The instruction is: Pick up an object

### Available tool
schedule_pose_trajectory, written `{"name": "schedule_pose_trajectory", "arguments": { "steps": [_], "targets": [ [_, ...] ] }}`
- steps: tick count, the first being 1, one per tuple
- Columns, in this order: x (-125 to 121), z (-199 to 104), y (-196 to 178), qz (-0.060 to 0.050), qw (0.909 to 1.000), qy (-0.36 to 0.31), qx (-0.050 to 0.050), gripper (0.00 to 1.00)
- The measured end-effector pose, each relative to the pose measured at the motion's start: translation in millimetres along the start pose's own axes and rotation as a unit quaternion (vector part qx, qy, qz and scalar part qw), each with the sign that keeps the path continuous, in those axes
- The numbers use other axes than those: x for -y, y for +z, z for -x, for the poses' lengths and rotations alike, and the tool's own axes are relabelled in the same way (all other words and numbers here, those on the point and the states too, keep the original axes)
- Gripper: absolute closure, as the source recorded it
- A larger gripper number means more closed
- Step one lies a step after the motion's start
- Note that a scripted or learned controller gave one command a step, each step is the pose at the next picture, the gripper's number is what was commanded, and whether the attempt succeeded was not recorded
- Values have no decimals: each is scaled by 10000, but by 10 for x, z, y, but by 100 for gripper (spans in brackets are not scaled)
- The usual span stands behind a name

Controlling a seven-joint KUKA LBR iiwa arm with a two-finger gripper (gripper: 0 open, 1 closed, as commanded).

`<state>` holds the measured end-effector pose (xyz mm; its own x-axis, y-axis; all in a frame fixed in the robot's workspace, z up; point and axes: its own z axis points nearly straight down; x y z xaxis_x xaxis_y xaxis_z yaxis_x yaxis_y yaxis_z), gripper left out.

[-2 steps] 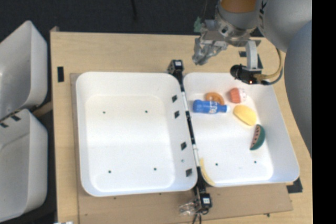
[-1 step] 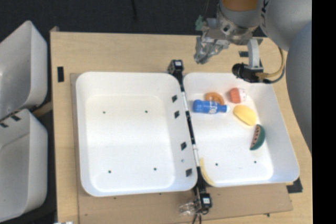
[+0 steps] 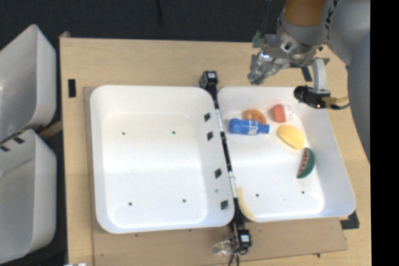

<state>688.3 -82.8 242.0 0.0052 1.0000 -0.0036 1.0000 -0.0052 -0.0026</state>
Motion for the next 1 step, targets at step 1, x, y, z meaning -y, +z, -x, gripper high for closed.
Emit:
{"name": "schedule_pose_trajectory", "arguments": {
  "steps": [1],
  "targets": [
    [-19,-545,-968,74,10000,-59,-20,100]
  ]
}}
